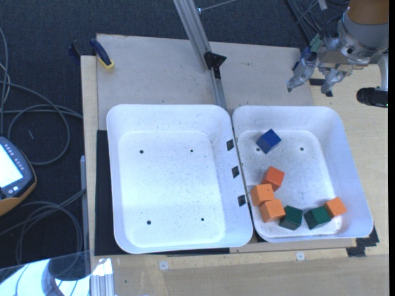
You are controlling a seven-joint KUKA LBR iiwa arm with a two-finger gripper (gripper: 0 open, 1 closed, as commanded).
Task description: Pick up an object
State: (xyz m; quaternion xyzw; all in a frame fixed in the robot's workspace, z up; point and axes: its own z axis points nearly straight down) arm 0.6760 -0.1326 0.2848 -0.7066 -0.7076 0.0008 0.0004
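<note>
Grey claw (311, 83) hovers with fingers spread, gripping nothing, beyond the right bin (345, 142).

Two bins are set side by side on the bench (154, 66). In the right bin (345, 159), one block (268, 140) is placed toward the rear; six more blocks (272, 209) are gathered along the front. The gripper (311, 82) is positioned behind the right bin, above the bench.
</note>
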